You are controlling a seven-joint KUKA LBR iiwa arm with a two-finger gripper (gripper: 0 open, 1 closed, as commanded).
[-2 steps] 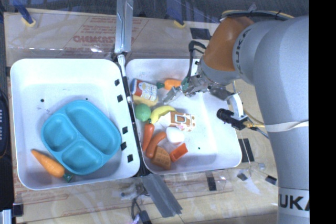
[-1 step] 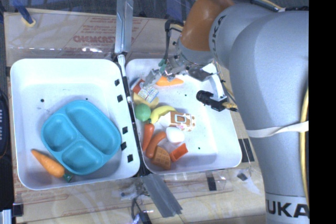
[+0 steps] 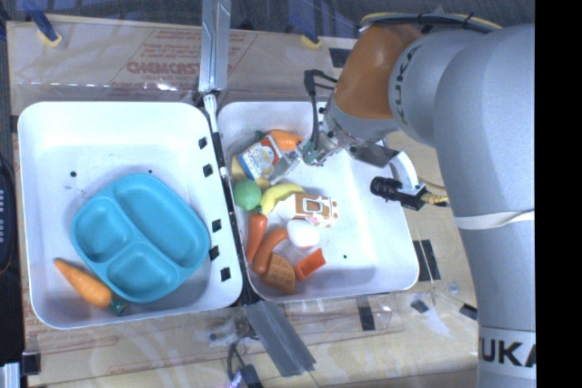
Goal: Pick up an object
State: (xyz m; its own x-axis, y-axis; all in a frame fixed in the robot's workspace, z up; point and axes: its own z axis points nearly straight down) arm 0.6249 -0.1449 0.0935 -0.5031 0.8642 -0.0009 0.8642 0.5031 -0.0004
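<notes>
Two white bins sit side by side; toy food [image 3: 282, 213] is heaped toward nine o'clock in the right bin [image 3: 382, 259]. At its twelve o'clock, the gripper [image 3: 314, 152] hangs above the heap, grip state unreadable.

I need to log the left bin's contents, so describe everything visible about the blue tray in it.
The blue tray is a light blue, plastic-looking dish with rounded corners and three hollows: a long one along its upper right side and two smaller ones on its lower left. It lies flat and face up, turned at a slant, in the lower part of the left bin. A toy carrot lies against its lower left edge. The hollows hold nothing.
</notes>
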